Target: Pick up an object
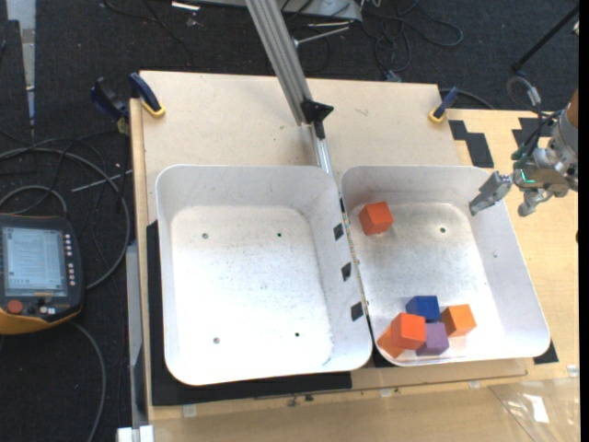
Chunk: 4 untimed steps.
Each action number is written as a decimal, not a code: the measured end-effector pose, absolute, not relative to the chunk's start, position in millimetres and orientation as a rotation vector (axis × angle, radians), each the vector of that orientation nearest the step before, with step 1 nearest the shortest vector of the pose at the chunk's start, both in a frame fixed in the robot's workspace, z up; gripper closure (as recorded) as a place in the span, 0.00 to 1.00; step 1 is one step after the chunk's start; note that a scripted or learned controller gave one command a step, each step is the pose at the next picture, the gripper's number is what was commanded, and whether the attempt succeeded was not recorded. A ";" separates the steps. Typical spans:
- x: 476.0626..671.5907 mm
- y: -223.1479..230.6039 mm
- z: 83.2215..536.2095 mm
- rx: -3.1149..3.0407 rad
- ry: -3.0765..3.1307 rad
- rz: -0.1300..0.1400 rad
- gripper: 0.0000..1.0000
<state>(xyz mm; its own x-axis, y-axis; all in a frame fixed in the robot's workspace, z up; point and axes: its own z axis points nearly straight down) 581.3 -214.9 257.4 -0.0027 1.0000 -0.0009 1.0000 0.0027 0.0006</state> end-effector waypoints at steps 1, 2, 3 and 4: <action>575.5 -146.5 273.6 2.212 2.232 0.004 0.00; 551.7 -124.6 226.9 2.221 2.229 -0.004 0.00; 519.6 -116.6 190.9 2.225 2.224 -0.005 0.00; 499.9 -147.6 98.4 2.224 2.214 0.014 0.00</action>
